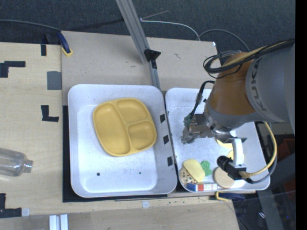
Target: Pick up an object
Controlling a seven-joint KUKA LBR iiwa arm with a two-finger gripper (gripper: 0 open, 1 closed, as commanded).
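Observation:
My gripper [190, 132] hangs low over the middle of the right bin [178, 103], under the big grey and orange arm. Its dark fingers point down toward the bin floor, and I see nothing between them. Small objects lie at the bin's near end: a pale yellow oblong piece [193, 169], a green piece [206, 166], a tan round piece [222, 177] and a yellow piece [225, 141] partly hidden under the wrist. The gripper stands a little beyond the yellow oblong piece, apart from it.
The left bin [79, 128] holds a yellow divided plate [124, 126]. A metal pole [134, 25] slants across the back. A clear plastic bottle [13, 163] lies on the bench at far left. Cables loop around the arm.

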